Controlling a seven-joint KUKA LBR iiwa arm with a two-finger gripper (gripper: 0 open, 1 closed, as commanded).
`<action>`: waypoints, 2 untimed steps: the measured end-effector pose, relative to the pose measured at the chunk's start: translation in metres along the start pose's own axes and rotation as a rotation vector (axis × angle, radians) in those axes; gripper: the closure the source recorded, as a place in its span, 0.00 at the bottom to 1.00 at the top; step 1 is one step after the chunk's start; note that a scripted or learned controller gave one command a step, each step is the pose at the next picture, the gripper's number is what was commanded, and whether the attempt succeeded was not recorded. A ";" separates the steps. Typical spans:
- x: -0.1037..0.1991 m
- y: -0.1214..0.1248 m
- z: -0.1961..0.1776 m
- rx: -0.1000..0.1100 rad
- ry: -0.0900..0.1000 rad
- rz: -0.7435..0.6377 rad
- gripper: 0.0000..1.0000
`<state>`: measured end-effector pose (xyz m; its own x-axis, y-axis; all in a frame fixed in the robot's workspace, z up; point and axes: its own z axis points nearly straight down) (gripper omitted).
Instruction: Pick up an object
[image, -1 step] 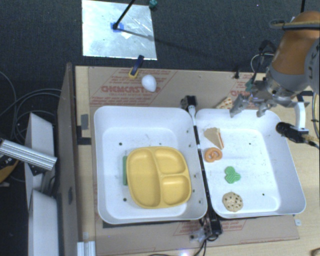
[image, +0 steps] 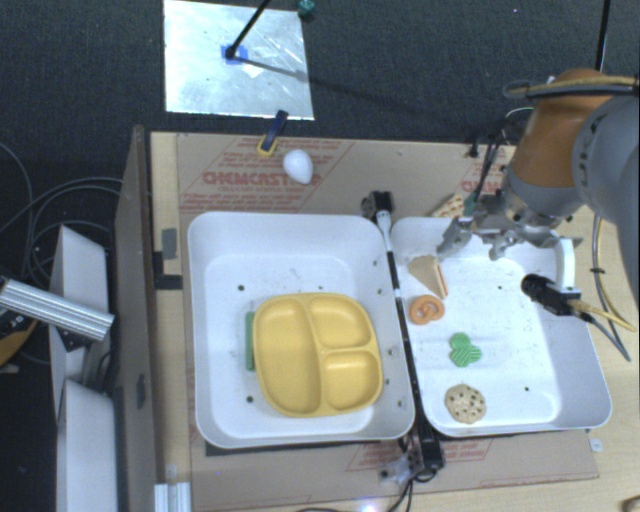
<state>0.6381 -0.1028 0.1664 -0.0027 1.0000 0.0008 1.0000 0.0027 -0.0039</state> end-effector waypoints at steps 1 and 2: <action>-0.002 0.018 0.086 -0.004 -0.001 -0.003 0.00; -0.002 0.019 0.070 -0.010 -0.001 -0.004 1.00</action>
